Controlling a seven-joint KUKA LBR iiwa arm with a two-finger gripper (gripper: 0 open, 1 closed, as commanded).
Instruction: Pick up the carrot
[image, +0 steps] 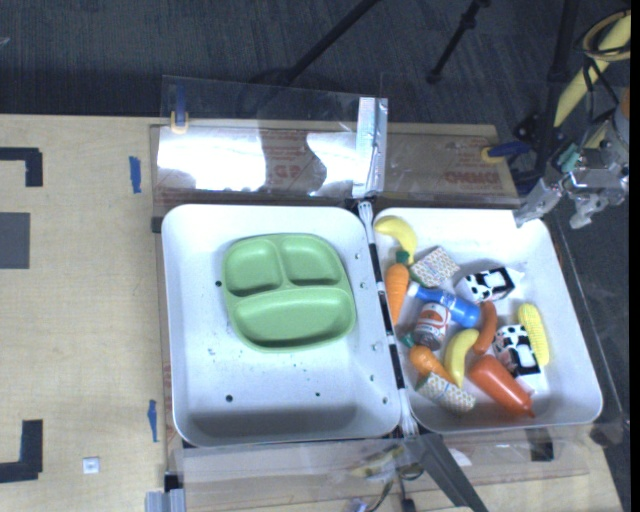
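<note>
We see the hand at the far right edge of the bench, just outside the right bin's far right corner; we cannot tell its state; it holds nothing we can see; the carrot lies along the bin's left wall, near the far side, touching a banana and a blue bottle; a second orange piece near the bin's near edge could draw the grasp instead; crowding may make the hand nudge neighbours, or catch the wall, and slip off the tapered body
</note>
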